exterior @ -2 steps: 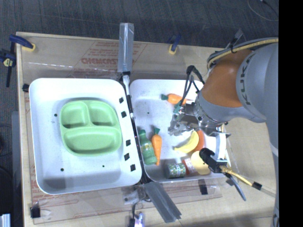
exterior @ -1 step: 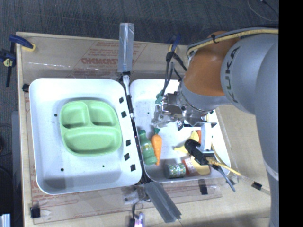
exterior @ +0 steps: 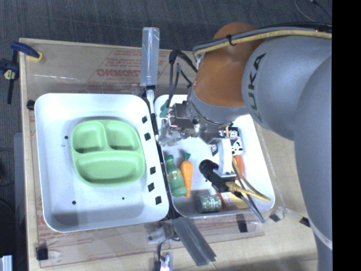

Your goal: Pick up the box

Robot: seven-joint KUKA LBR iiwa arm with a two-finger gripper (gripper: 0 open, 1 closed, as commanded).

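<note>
Right bin [exterior: 260, 151], toward 3 o'clock: box [exterior: 233, 145], white with black marks.
My fingers [exterior: 171, 127]: that bin's 10 o'clock corner; released or clenched, I cannot tell.
Bin centre: carrot [exterior: 186, 174] beside green bottle [exterior: 176, 179].
Left bin [exterior: 56, 208]: green divided plate [exterior: 107, 151].

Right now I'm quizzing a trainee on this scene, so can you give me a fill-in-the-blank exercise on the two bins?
1. In this view the green plate lies in the ____ bin.
2. That plate has ____ compartments.
3. The carrot lies beside a small ____ bottle.
4. The tool is over the view's ____ bin.
Missing words: left, three, green, right.
</note>
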